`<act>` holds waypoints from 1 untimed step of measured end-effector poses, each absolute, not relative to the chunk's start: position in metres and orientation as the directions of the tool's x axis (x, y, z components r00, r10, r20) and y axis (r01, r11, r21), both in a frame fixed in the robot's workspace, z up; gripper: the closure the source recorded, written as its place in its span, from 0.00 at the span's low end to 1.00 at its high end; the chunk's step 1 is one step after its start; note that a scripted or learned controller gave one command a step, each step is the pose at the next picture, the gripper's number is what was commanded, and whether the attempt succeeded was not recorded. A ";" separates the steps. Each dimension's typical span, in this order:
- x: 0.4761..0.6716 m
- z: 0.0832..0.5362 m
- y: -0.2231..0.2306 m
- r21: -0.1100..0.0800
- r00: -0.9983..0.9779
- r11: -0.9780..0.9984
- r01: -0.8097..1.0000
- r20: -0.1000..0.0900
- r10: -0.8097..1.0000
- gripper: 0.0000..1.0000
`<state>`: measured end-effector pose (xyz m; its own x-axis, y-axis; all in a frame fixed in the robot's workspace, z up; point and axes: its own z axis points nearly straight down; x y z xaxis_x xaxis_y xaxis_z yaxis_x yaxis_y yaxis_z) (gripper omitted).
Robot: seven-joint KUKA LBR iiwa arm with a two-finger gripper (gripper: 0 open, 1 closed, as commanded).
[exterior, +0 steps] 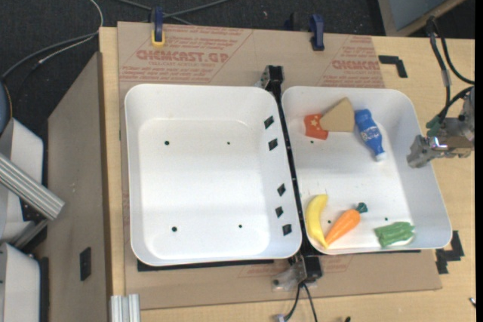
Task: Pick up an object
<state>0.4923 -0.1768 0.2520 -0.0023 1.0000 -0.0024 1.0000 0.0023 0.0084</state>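
The end effector (424,149) is sitting at the right rim of the right-hand shallow white plastic bin (423,200), just outside the wall, and whether it is spread or pressed together I cannot tell. Nothing is showing in its grip, so I am judging the pick as not yet begun.

All the candidates are lying in that right bin. A blue plastic bottle (369,133) is lying on its side toward the far right, nearest the end effector. Just beside it a tan wedge-shaped block (339,115) is touching a small red block (316,127). Along the near edge a yellow toy banana (315,217) is lying against an orange toy carrot (343,225), and a green leafy toy vegetable (395,234) is resting in the near right corner. The left white bin (143,162) is sitting alongside on the brown cardboard-covered desk (226,49).

To do this well, I would be choosing the blue bottle: it is lying apart from its neighbours with bare floor along both long sides. The closing direction should be running across its narrow width, centred on its body rather than its cap. The banana and carrot are touching, and the green vegetable is crowding the wall, so both are looking riskier.
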 end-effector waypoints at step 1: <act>0.489 0.256 -0.120 -0.001 -0.007 0.007 1.000 0.003 1.000 1.00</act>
<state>0.4893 -0.1204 0.2561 -0.0066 1.0000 0.0033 1.0000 0.0066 -0.0012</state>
